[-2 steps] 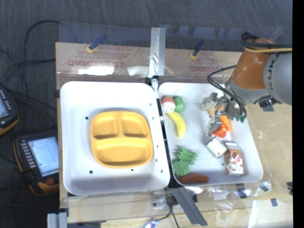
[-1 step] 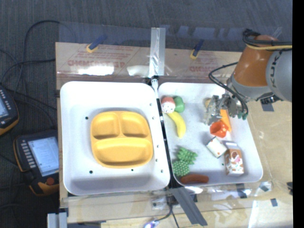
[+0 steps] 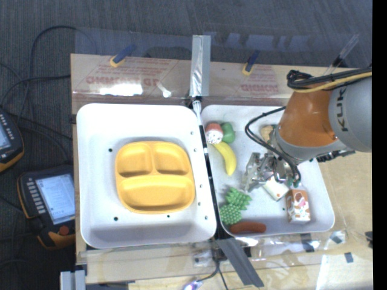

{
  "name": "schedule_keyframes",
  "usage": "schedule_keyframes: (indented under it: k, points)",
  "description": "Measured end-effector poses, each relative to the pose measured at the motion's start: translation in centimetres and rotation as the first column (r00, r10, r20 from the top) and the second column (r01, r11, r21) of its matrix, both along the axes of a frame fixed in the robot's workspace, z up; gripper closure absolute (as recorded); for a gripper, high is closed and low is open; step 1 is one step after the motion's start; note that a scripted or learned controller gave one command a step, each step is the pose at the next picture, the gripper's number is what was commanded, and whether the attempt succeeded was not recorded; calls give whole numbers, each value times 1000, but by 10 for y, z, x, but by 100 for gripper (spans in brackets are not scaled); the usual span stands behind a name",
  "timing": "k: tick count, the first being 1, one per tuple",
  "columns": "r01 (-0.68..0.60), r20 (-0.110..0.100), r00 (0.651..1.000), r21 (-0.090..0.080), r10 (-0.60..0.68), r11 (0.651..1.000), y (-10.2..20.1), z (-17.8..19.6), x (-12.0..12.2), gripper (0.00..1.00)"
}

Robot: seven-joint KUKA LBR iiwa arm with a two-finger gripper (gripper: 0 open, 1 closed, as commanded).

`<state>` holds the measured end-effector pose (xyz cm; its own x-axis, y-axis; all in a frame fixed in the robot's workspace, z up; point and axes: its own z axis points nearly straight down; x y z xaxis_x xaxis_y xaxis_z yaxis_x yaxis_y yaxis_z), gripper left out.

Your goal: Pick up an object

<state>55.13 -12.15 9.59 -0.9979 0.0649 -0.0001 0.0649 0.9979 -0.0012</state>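
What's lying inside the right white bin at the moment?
The right white bin holds a yellow banana, a green leafy toy, a red sausage, a small printed carton and a red-and-green piece. The gripper and orange-banded arm cover the bin's middle.

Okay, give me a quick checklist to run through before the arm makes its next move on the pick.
1. End effector over the right bin: ok.
2. Object between its fingers: cannot tell.
3. Nearest target, the white block, just beside the end effector: ok.
4. Carton close to that block, may get bumped: not ok.
5. Banana apart from the end effector: ok.
6. Yellow tray sits in the left bin, out of the way: ok.
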Motion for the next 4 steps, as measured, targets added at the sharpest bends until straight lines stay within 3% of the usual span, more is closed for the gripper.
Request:
schedule_keyframes:
  k: [1, 2, 3, 4]
  points:
    - [213, 9, 977, 0, -213, 977, 4, -4, 14, 100]
    - [501, 3, 865, -2, -501, 865, -55, 65, 53, 100]
    - [584, 3, 811, 1, -584, 811, 19, 137, 26, 100]
    - [581, 3, 814, -1, -581, 814, 60, 131, 90, 100]
